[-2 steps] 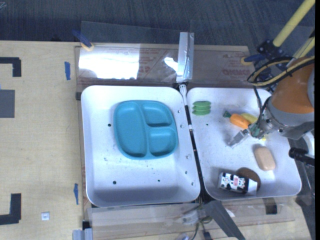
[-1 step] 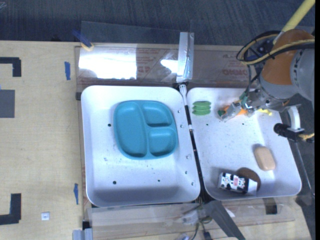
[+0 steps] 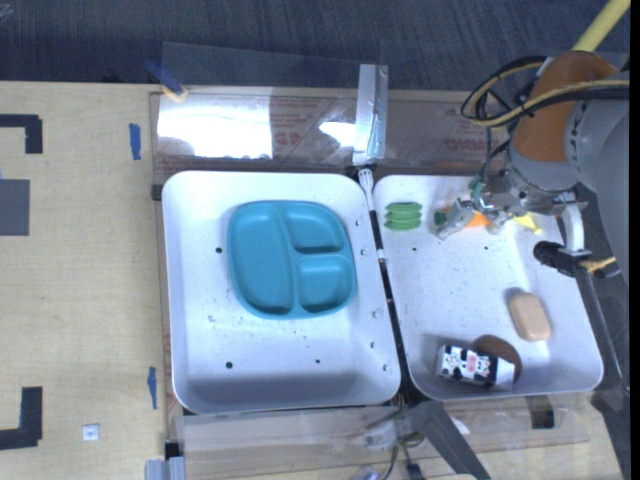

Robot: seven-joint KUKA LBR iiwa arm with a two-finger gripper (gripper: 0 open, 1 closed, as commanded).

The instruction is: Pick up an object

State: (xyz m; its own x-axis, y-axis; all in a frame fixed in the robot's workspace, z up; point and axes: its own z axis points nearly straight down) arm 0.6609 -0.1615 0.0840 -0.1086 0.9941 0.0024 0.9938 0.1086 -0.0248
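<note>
Gripper point(image 3: 462, 214) hovers low over an orange piece point(image 3: 478, 222).

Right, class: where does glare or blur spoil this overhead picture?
Camera view: strong glare whitens the clear panel behind the left bin; the end effector looks soft and blurred; the blue tray stays evenly lit and sharp.

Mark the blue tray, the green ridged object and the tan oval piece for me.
blue tray point(image 3: 265, 258): camera view, large left compartment.
green ridged object point(image 3: 403, 216): camera view, its middle.
tan oval piece point(image 3: 529, 316): camera view, top surface.
</note>
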